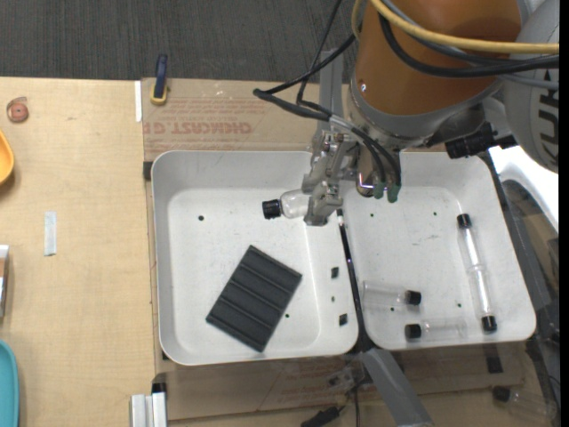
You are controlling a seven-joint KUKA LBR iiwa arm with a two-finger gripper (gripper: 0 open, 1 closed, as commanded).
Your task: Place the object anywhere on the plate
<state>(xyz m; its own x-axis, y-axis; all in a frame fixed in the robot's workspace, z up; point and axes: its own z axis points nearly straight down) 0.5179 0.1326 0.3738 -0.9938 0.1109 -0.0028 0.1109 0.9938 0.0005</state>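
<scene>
A small clear vial (283,206) with a black cap lies level, cap pointing left, over the right half of the left bin (164,265). My gripper (318,210) hangs just left of the wall between the bins, and its fingers are shut on the vial's right end. The plate (255,297), a dark ribbed rectangle, lies flat and turned at a slant on the left bin's floor. It sits below and to the left of the vial, well apart from it.
The right bin (427,203) holds three clear tubes with black caps: a long one (472,265) by its right wall and two short ones (388,297) (436,330) near the front. Cardboard (231,123) lies behind the bins. Cables hang from the wrist.
</scene>
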